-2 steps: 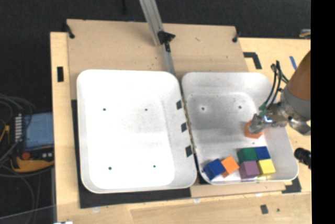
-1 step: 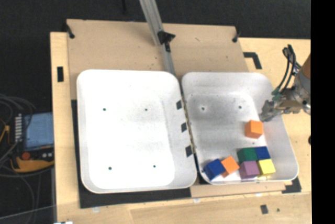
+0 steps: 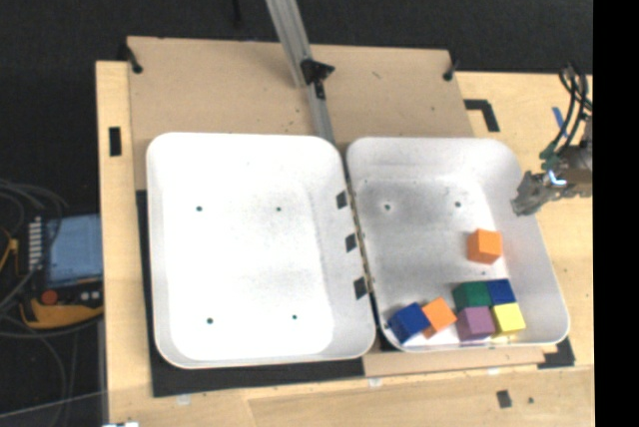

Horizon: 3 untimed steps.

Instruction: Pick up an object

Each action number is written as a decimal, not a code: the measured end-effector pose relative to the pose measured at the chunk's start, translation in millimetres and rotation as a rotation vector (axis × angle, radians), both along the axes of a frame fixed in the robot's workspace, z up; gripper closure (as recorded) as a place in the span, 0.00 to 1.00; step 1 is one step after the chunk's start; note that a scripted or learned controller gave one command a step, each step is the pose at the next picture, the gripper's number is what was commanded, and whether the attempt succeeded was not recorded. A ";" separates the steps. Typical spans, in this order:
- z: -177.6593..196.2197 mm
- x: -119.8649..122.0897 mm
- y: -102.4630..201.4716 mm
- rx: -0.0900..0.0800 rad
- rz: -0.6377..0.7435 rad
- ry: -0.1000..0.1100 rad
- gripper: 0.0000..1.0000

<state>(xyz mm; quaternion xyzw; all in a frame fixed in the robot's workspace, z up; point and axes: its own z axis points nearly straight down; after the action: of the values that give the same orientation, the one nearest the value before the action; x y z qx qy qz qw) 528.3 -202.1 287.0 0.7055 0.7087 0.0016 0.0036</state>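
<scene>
The tool (image 3: pixel 529 194) hovers at the right bin's (image 3: pixel 419 166) far right rim; its state is unclear. An orange cube (image 3: pixel 484 245) sits below-left, apart from it.

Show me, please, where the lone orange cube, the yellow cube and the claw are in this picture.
lone orange cube (image 3: pixel 484 245): camera view, on its top face, in the right bin.
yellow cube (image 3: pixel 509 317): camera view, on its top face, at the near right corner of the cluster.
claw (image 3: pixel 527 197): camera view, at its tip, over the right bin's right rim.
</scene>
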 end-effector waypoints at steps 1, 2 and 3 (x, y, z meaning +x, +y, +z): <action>1.3 -10.1 45.2 0.002 0.001 0.005 1.00; -15.2 -8.8 95.6 0.003 0.002 0.007 1.00; -14.9 -10.8 137.1 0.003 -0.001 0.006 1.00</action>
<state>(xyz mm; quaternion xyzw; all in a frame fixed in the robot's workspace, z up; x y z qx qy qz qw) 517.5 -65.0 272.1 0.7059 0.7084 0.0005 0.0002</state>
